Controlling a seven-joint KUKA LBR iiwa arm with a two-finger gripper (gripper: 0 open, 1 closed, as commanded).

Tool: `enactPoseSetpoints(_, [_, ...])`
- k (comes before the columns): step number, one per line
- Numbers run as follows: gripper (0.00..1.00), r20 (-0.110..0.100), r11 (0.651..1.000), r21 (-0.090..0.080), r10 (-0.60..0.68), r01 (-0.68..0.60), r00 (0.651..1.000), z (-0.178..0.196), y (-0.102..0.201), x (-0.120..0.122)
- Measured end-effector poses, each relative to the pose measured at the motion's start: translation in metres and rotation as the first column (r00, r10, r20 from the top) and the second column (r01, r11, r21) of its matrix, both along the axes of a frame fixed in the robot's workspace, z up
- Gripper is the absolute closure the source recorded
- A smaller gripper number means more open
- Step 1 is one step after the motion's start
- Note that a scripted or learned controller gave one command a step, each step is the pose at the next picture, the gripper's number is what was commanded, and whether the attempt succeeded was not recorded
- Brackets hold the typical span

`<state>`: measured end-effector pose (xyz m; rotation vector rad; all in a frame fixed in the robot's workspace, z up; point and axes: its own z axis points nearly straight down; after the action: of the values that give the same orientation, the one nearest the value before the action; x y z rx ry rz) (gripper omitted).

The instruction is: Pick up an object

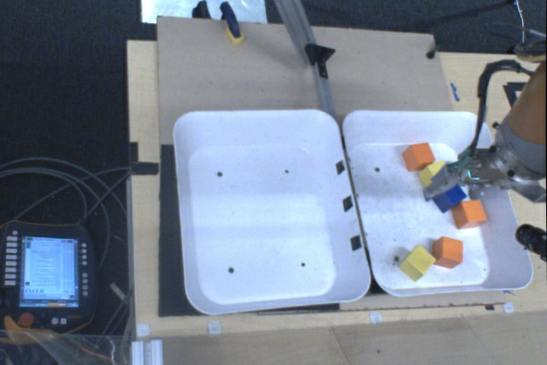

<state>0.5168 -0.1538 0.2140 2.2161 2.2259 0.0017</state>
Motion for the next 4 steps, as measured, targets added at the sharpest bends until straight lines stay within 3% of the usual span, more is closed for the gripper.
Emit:
enactPoseSetpoints(1, [0.0,0.001,1.0,0.0,-0.001,0.001,1.0,0.0,0.0,0.0])
enactPoseSetpoints(3, [0.0,-0.005,1.0,0.001,-0.003,0.003,1.0,-0.099,0.0,-0.005])
enactPoseSetpoints(4, [0.0,-0.001,1.0,0.0,-0.002,0.002,1.0,-0.108,-0.001,-0.005])
